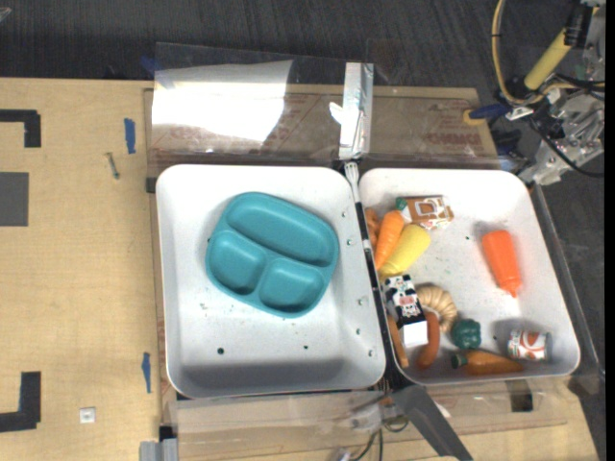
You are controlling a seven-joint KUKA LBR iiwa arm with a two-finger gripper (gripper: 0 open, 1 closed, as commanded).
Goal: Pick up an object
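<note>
The right bin [553, 257] holds several toy foods. An orange carrot [390, 234] and a yellow piece [413, 245] lie side by side near its left wall, under a small brown-and-white box [426, 209]. An orange block [502, 260] lies alone toward the right. Along the front are a black-and-white carton [407, 307], a tan croissant [443, 301], a red-brown sausage [430, 344], a green piece [467, 332], a second carrot [490, 360] and a small can [528, 345]. My gripper [557, 142] sits among cables outside the bin's far right corner, well above and away from the objects.
The left bin [183, 257] holds a teal divided plate [274, 251]. A clear plastic sheet [226, 104] lies behind the bins. Yellow cables [553, 56] loop at the top right. Wooden bench surface [67, 257] extends to the left.
</note>
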